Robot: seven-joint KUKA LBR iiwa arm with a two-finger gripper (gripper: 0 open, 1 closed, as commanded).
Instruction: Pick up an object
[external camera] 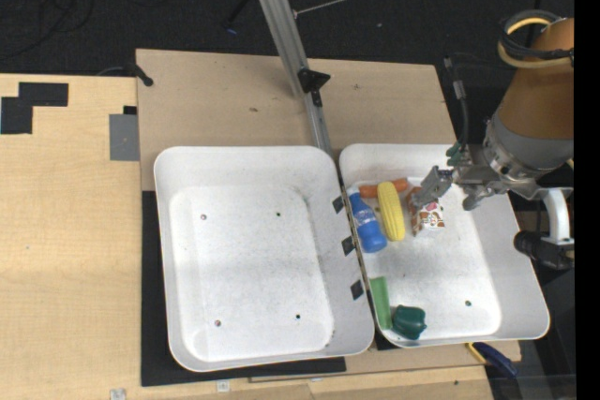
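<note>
My gripper [448,200] hangs over the upper part of the right bin [511,300], open, with nothing between its fingers. Just below its left finger lies a small red and white object [431,219]. Left of that, a yellow oblong object [391,211] lies beside a blue bottle [367,226], and an orange object [388,189] sits behind them. At the bin's front left are a green stick [380,299] and a dark green object [409,321].
The left bin [244,156] sits next to the right one, with black clips [349,244] along the shared wall. A metal rail [281,33] slants up from the bins' back edge. Tan board lies to the left.
</note>
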